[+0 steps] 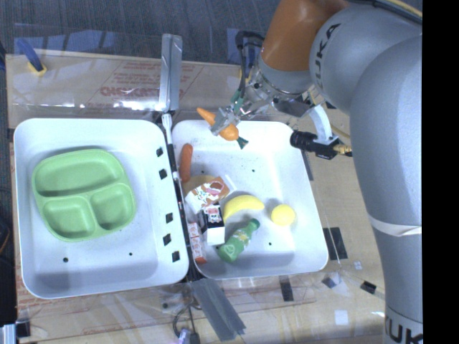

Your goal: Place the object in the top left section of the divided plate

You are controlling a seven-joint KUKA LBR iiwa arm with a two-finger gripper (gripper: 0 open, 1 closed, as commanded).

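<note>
Hand (231, 120) status: I see it raised over the 12 o'clock rim of the right bin (301, 192), fingers closed on a small orange carrot (219, 124) whose tip points toward 9 o'clock and whose green end hangs toward 5 o'clock. The grip appears to sit near one end, so I judge the hold marginal.

Risks I note:
- Carrot may pivot or slip during travel, caused by the off-centre grip.
- Carrot may roll into the wrong section on release, caused by its round shape and the low dividers.
- Carrot could clip the rims between the bins if carried low.

The target, a green divided plate (82, 192), lies in the left bin (93, 271), at 9 o'clock from the hand and well apart.

Arm pose: wrist angled down toward 8 o'clock, orange band (297, 24) above it, reaching in from 3 o'clock.
</note>
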